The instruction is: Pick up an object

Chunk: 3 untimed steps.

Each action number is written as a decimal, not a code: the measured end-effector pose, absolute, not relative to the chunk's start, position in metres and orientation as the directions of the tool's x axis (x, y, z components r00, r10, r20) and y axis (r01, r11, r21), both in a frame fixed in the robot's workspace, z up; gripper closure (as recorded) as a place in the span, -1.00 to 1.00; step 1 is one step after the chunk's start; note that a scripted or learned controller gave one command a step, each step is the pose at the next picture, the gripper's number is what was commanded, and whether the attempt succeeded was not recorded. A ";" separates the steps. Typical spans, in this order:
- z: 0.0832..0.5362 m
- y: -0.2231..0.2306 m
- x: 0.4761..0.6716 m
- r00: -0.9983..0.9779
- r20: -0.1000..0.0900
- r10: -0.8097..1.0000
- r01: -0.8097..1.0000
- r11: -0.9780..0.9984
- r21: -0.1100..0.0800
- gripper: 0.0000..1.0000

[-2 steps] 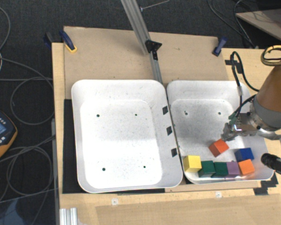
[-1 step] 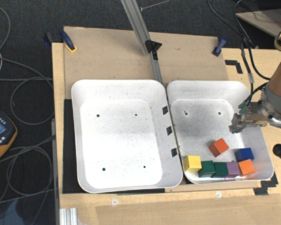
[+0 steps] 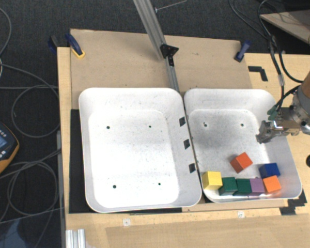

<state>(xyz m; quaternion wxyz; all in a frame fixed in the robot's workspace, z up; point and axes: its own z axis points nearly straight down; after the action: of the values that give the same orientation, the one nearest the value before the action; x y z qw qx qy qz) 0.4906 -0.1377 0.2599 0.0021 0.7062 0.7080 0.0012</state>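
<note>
White plastic bins sit side by side on a tan bench [image 3: 212,66], and all the blocks lie in the right bin [image 3: 222,112]; the left bin [image 3: 129,149] has only small dark dots on its speckled floor. The gripper [image 3: 265,133] reaches in from the right and hangs over the right bin's right side, above and to the right of the blocks. Whether it is released or clenched cannot be told from this slanted view, since the tip shows only as a small dark grey shape; nothing can be seen in it. An orange-red block [image 3: 242,161] lies tilted on the bin floor, below and left of the gripper and apart from it. Along the bin's near wall runs a row of blocks: a yellow block [image 3: 213,179] at the left, then two green blocks [image 3: 228,185] [image 3: 243,186] touching each other, a purple block [image 3: 257,186], and an orange block [image 3: 272,183] at the right end. A blue block [image 3: 269,170] sits just behind the orange one, touching it. A grey metal rail [image 3: 154,30] slants down from the top to the gap between the bins. Blue clamps [image 3: 75,44] [image 3: 242,50] grip the bench's far corners, and black cables [image 3: 20,102] trail over the dark floor at the left.
</note>
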 end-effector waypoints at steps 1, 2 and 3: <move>0.247 -0.080 0.492 -0.007 0.003 1.000 1.000 0.007 -0.002 1.00; 0.256 -0.027 0.492 -0.008 0.003 1.000 1.000 0.008 0.002 1.00; 0.243 0.022 0.487 -0.006 0.003 1.000 1.000 0.006 -0.003 1.00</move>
<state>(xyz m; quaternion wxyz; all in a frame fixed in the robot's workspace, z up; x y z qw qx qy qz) 0.4875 0.0215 0.2434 -0.0022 0.7050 0.7093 -0.0001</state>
